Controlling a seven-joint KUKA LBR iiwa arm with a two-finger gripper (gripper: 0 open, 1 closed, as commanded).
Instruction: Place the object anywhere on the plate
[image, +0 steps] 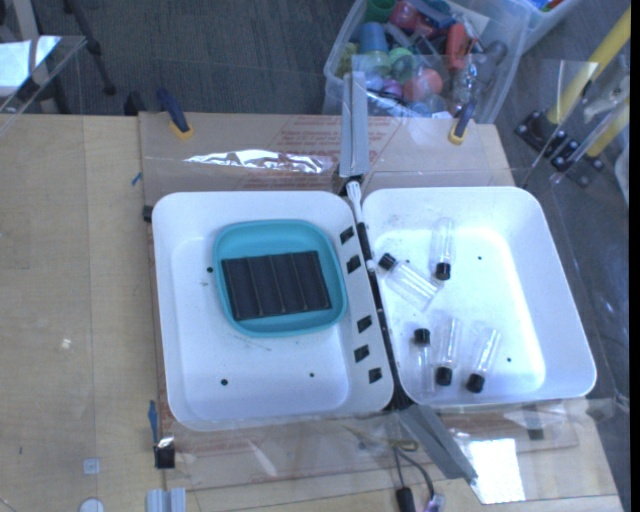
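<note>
teal plate (278, 237) left bin, vials (441, 248) right bin

Wooden bench (70, 300) under two white bins (190, 390).

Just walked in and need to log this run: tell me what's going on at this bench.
Nothing is being handled at this moment. The left bin holds a teal plate with a dark ribbed insert. The right bin holds several clear vials with black caps, lying loose: one near the top, one by the divider, and three lower down. No vial is on the plate yet.
</note>
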